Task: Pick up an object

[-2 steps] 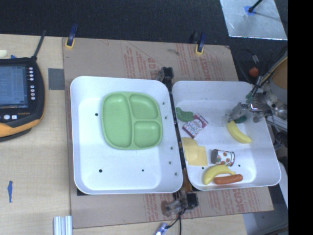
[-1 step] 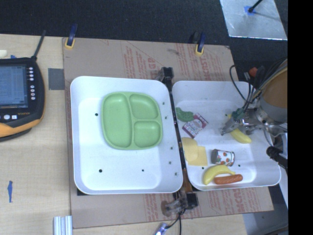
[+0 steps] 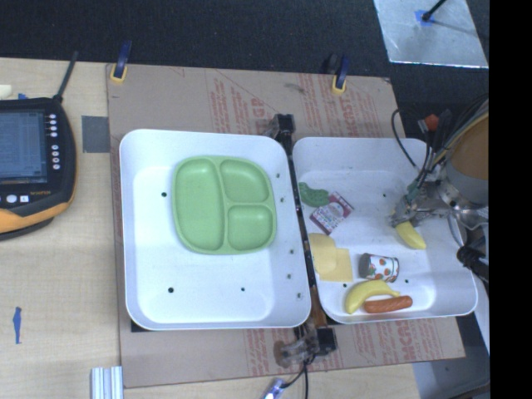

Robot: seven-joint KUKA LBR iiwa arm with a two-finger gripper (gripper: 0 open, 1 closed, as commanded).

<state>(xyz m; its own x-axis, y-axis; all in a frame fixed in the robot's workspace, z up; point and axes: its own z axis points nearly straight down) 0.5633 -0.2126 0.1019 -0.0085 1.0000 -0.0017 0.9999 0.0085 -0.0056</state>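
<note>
The right bin (image 3: 366, 160) holds several small items. A green piece (image 3: 314, 194) and a red-and-white packet (image 3: 330, 213) lie near its left wall. A pale yellow block (image 3: 331, 258), a small printed can (image 3: 378, 266), a banana (image 3: 368, 294) and a red sausage (image 3: 387, 304) sit along its front. A small yellow fruit (image 3: 411, 237) lies toward the right side. My gripper (image 3: 409, 213) hangs low over the right bin, just above and behind the yellow fruit, with the arm reaching in from the right.
The left bin (image 3: 150, 248) carries a green divided plate (image 3: 224, 204). A tablet-like pendant (image 3: 29, 169) rests on the bench at the far left. Cables trail around the arm's wrist at the right bin's right wall.
</note>
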